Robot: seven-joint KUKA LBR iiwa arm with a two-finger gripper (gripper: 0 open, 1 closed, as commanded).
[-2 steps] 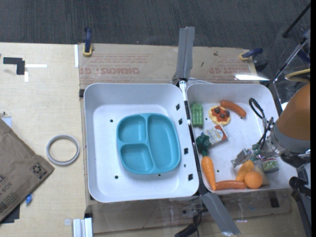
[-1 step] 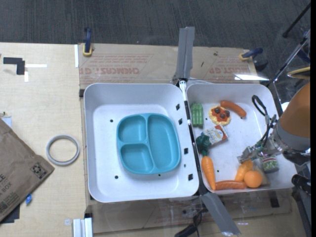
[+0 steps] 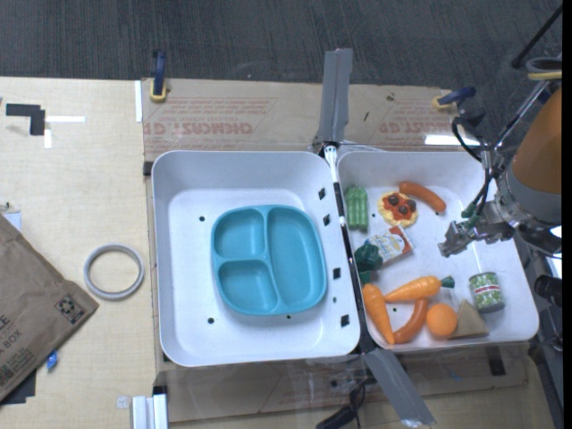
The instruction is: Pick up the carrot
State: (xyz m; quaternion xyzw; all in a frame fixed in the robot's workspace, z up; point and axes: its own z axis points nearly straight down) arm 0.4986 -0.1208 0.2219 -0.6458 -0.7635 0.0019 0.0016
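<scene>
From the camera view, the claw (image 3: 454, 239) is hovering over the right bin (image 3: 523, 324), toward the bin's three o'clock side; whether it is open or closed is too small to tell, and nothing is showing between its tips. The carrot (image 3: 413, 288) is lying in that bin at about seven o'clock from the claw, well apart from it, with a second carrot (image 3: 377, 313) just beside it and an orange (image 3: 441, 320) at its five o'clock. A blue divided plate (image 3: 268, 259) is sitting in the left bin (image 3: 170, 266).
</scene>
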